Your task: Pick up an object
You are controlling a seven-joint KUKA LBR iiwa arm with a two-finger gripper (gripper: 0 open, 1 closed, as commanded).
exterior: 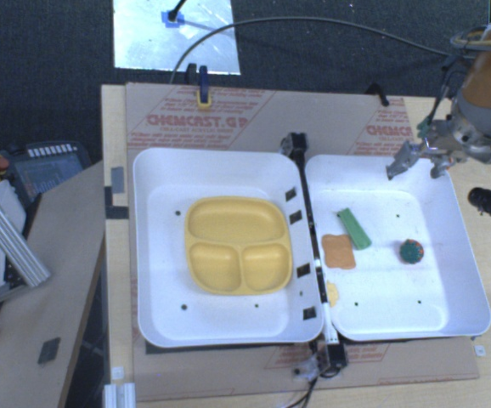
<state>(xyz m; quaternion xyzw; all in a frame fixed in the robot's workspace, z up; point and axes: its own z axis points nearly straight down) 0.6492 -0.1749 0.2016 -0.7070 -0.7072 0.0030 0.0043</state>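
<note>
The right bin (pixel 449 313) holds a green bar (pixel 353 228), an orange flat piece (pixel 339 251), a small dark green round object (pixel 410 251) and a pale yellow bit (pixel 332 293) at its left wall. My gripper (pixel 417 163) hangs above the bin's far right corner, well apart from all of them. Its two fingers are spread, one fingertip (pixel 396 170) to the left and the other to the right, with nothing between them.
A yellow three-compartment plate (pixel 237 245) lies in the left bin (pixel 160 313). A black divider with clips (pixel 307 236) runs between the bins. Cardboard (pixel 228 117) lies under both, and a cable arcs over the far side.
</note>
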